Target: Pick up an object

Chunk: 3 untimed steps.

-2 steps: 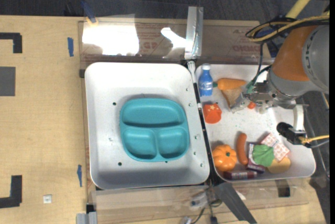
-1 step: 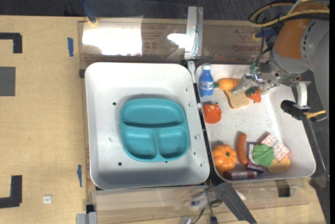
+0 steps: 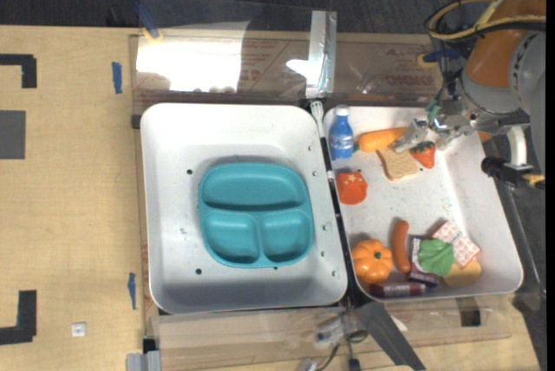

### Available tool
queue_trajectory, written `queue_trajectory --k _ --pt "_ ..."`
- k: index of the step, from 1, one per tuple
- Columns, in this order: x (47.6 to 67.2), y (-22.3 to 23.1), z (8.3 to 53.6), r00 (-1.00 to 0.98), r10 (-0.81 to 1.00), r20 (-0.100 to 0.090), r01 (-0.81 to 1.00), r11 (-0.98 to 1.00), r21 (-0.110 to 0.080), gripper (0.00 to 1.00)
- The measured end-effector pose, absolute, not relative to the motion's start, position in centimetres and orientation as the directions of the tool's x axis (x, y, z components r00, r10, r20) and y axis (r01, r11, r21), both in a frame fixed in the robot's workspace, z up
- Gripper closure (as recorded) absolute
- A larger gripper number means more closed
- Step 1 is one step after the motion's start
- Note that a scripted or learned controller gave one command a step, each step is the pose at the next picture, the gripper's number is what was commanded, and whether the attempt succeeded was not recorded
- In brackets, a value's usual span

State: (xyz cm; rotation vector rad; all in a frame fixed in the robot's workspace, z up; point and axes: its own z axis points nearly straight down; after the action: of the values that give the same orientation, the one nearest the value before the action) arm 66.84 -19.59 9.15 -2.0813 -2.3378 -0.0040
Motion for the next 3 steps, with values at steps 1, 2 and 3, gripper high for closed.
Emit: queue_trajectory --k 1,2,3 --pt "66.9 -17.1 12.8 -0.136 0.991 -0.003 0.991 0.136 0.007 0.0" --pt "63.0 -15.8 9.3 -0.213 0.977 -0.007 0.977 0.213 0.014 0.0" --pt "63.8 -19.8 9.3 -0.204 0.979 -0.006 0.979 0.204 0.014 0.0"
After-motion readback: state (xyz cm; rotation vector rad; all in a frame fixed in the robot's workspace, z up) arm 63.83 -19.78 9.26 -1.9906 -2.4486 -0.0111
